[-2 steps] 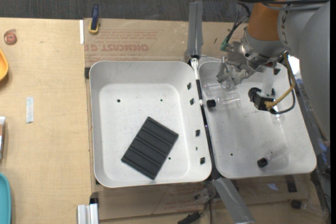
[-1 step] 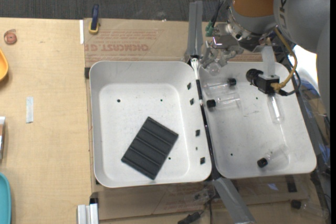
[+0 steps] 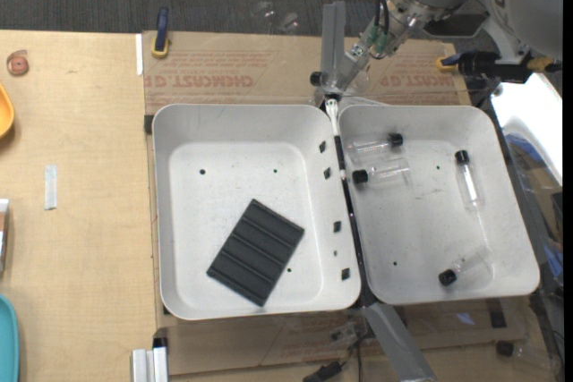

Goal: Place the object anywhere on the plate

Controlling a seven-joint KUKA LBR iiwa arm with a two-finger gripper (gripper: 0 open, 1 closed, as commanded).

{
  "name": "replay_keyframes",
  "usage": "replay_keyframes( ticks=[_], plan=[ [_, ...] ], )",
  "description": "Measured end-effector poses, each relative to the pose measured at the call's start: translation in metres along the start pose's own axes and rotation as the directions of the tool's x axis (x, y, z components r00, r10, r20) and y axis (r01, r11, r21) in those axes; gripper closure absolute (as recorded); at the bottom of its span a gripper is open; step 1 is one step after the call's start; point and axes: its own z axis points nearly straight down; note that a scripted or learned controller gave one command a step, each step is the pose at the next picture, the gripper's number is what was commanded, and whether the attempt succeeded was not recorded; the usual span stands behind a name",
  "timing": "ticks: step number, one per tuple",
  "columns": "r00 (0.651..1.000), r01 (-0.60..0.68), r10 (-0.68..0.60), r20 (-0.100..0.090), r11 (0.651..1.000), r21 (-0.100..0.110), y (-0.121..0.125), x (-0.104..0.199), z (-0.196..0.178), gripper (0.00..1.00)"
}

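Two white bins sit before me; the left bin (image 3: 179, 125) holds a dark ribbed plate (image 3: 256, 251); the right bin (image 3: 491, 139) holds four clear vials (image 3: 466, 178). I cannot tell the gripper's (image 3: 345, 72) state.

Bright even overhead light, soft shadows, slightly grainy

The bench (image 3: 72, 121) bears brown cardboard (image 3: 251, 72) under two white bins (image 3: 166, 219), side by side
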Motion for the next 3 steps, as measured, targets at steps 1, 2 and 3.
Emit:
replay_keyframes(
  ticks=[1,2,3],
  plan=[
    [0.943,0.332,-0.332,0.0,0.943,-0.001,-0.006,0.038,-0.113,1.0],
    [0.686,0.728,-0.728,0.001,0.686,-0.002,0.04,0.077,-0.113,1.0],
    [0.413,0.911,-0.911,0.001,0.413,-0.003,0.118,0.118,-0.027,1.0]
  ],
)
